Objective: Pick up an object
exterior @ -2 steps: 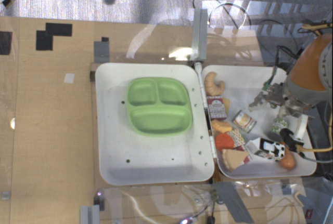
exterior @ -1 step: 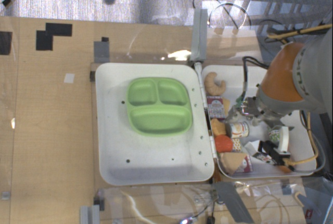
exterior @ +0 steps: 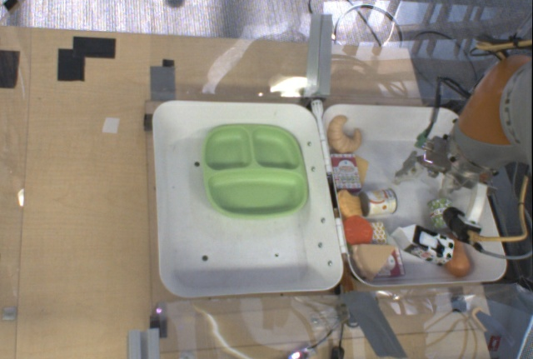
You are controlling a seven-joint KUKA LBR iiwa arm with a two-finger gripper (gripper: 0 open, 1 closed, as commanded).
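The arm comes in from three o'clock and hangs its claw [exterior: 416,163] low over the right bin [exterior: 391,120], where the pickable things crowd the bin's nine and six o'clock sides. Its state I cannot tell. The nearest candidate, a small can [exterior: 379,202], lies on its side just toward seven o'clock of the claw, apart from it, long axis running nine to three. The green tray [exterior: 254,170] sits alone in the left bin [exterior: 179,224].
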